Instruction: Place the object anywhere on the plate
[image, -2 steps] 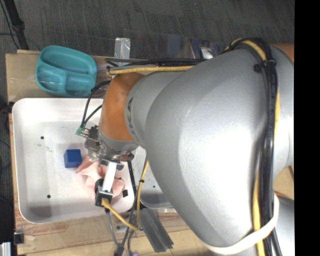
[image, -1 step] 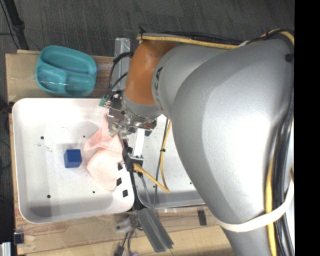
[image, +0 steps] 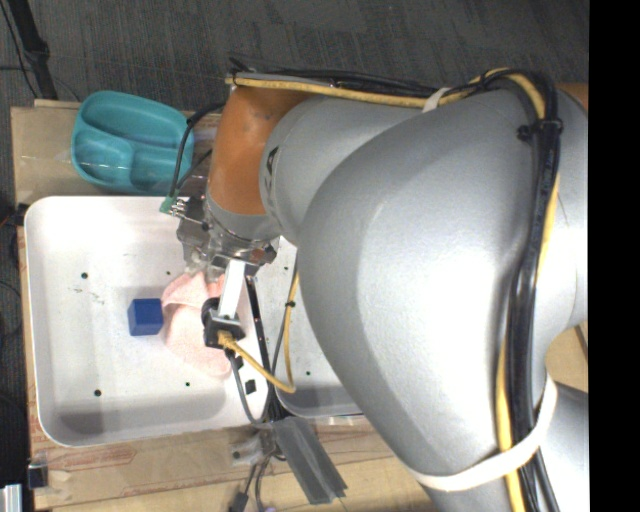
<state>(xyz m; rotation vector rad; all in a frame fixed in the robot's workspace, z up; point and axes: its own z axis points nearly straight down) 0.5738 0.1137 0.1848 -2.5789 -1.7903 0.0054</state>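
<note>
One blue cube (image: 145, 317) lies just beside one pink plate (image: 188, 338).

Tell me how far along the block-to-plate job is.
Nothing looks done: the blue block lies in the white bin beside the pink plate, not on it. In hand: the arm hangs over the plate, without the block. Left: grasp, lift, place.

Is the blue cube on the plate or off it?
Off. The blue cube sits on the white bin's floor, beside the pink plate's left edge, not on it.
</note>
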